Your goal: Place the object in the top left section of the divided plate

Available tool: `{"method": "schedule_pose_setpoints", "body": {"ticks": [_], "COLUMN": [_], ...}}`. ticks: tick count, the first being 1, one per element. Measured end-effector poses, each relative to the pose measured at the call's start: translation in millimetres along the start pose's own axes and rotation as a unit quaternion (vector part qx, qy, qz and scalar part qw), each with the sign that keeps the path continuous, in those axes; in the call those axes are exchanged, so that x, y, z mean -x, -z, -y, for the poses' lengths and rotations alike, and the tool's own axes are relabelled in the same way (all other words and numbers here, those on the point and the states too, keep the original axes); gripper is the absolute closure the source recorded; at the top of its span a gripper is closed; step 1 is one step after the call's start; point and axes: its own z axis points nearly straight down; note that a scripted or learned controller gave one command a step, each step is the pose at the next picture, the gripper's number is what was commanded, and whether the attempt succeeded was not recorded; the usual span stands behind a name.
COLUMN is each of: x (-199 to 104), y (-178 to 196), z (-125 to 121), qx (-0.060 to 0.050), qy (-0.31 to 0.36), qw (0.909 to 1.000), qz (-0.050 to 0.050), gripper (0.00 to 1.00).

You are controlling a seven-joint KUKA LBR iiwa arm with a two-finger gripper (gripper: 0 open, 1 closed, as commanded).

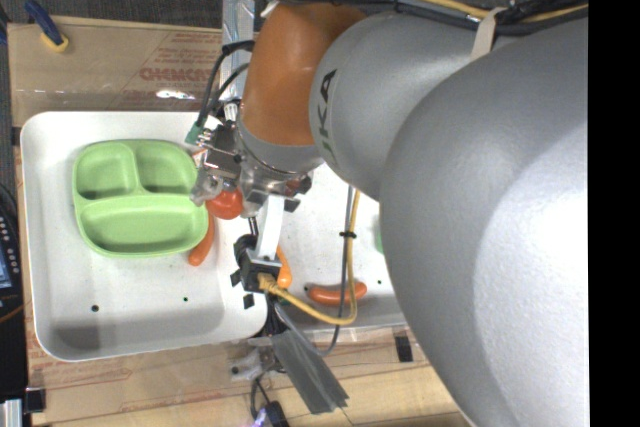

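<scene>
A green divided plate (pixel 135 215) lies in the left white bin (pixel 50 245), with two small sections along its far side and one large section nearer me. My gripper (pixel 213 180) hangs at the plate's right edge, beside the top right section. A round red-orange object (pixel 226 204) sits directly under the gripper at the plate's right rim; whether it is held is hidden by the wrist. An orange carrot-like piece (pixel 200 249) lies against the plate's lower right corner.
The big grey arm (pixel 450 195) covers most of the right bin. An orange-red sausage-shaped item (pixel 336 293) and a small orange piece (pixel 283 271) lie in the right bin near its front wall. A yellow cable (pixel 350 245) loops down there.
</scene>
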Motion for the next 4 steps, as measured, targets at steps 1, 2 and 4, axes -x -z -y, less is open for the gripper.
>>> {"method": "schedule_pose_setpoints", "body": {"ticks": [1, 2, 4], "x": [-27.2, 49.6, -57.5], "y": [-34.5, -59.3, -23.7], "z": [45.7, 30.3, -16.6], "qx": [-0.002, 0.0, 0.0], "qy": [-0.155, -0.107, -0.055], "qw": [0.9879, 0.9943, 0.9985], "qz": [0.002, 0.001, 0.001], "gripper": [1.0, 1.0, 1.0]}}
